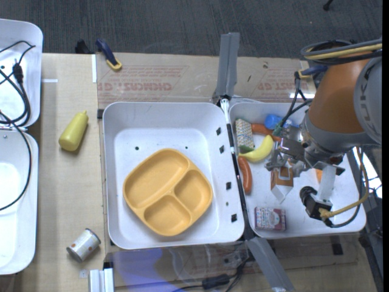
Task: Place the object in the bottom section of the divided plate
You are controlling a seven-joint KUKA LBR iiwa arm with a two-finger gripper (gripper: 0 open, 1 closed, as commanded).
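The divided plate (168, 191) — yellow, with three compartments — lies flat in the left bin (115, 163), a little toward that bin's near side, and none of its sections holds anything. All the loose objects sit in the right bin (262, 229). Along its left wall lie a sausage (245, 174) and, farther back, a small patterned packet (244, 134). A banana (260, 150) curves just beside the packet, with an orange carrot-like piece (262, 128) and a blue item (273, 121) at the far end. A small pink-and-white box (270, 218) rests near the bin's near edge.

Outside the bins, a yellow mustard bottle (73, 131) lies on the bench to the left, a small can (82, 244) lies on its side at the near left, and a blue-and-yellow clamp (108, 55) sits at the far edge.

The arm (346, 102) reaches in from the right and hangs over the right bin, its orange band above the wrist. The gripper (284, 170) points down among the clutter, just right of the banana and over an orange-and-white carton (282, 182). Whether the fingers are spread or closed cannot be told — cables and the wrist crowd the view — and the carton may be touching them, though no grasp is plainly visible.
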